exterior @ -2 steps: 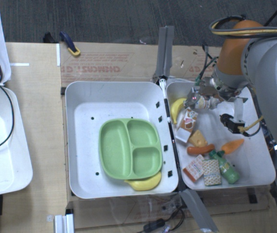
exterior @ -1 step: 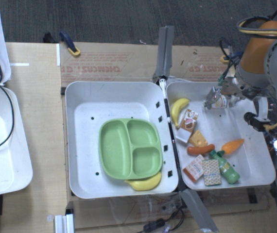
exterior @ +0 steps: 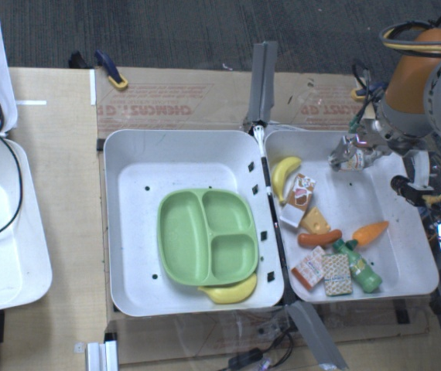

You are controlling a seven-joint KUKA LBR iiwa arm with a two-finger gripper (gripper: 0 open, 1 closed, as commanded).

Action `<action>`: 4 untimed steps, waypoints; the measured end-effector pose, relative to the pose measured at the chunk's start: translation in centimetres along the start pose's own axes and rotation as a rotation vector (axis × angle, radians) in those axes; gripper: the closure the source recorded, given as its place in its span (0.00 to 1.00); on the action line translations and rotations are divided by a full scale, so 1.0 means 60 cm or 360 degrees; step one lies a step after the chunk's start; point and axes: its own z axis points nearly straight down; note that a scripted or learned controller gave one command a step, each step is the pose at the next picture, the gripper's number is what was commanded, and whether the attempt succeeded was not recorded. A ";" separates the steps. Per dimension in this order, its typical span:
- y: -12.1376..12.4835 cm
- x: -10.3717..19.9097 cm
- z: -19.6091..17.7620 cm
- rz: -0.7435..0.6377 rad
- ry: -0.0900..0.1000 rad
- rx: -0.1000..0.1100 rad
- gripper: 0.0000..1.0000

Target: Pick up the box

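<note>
my gripper [exterior: 350, 158] hangs over the far right part of the right bin [exterior: 406, 284]; whether it is spread or pressed together i cannot tell, the view being too blurred there. the box [exterior: 299, 199], white with an orange-red picture, lies well apart from it toward the bin's left wall, just beside a banana [exterior: 282, 175] and touching a cheese wedge [exterior: 316, 222]. its print is too small to read. nearer the front lie a sausage [exterior: 319, 239], a carrot [exterior: 370, 233], a green bottle [exterior: 359, 267] and two small packets [exterior: 323, 270]. the left bin [exterior: 128, 207] holds a green divided plate [exterior: 207, 236] over a second banana [exterior: 228, 291]. the cardboard [exterior: 158, 103] behind bears mirrored red lettering i cannot make out.
</note>
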 end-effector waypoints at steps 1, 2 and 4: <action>-0.005 0.048 -0.122 0.0080 0.0005 0.0014 1.00; -0.007 0.116 -0.163 0.0231 0.0005 0.0016 1.00; -0.008 0.157 -0.143 0.0698 0.0004 0.0018 1.00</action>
